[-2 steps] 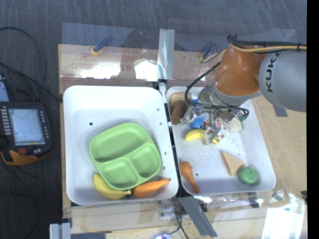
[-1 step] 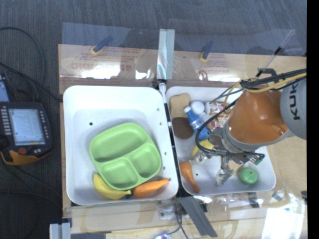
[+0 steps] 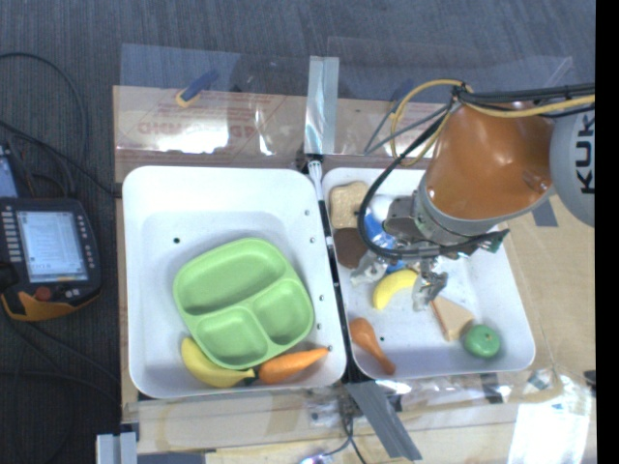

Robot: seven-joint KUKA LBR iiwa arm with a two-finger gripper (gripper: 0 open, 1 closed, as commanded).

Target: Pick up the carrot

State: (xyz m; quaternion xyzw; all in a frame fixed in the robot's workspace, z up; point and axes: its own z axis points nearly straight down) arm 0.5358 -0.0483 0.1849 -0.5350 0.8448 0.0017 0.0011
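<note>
Orange carrot [image 3: 293,363] | tapered (by green plate [image 3: 244,301]) | pincer [image 3: 404,280] state unclear

Dark grey-blue carpet [image 3: 290,8] covers the floor around the bench [image 3: 561,259], whose top is pale wood. A brown cardboard sheet [image 3: 193,124] under clear plastic film lies at the bench's far side, with a strip of blue tape [image 3: 196,87] on it. On the floor at left, a handheld control pendant [image 3: 46,251] rests with black cables [image 3: 48,85] looping above it.
</note>
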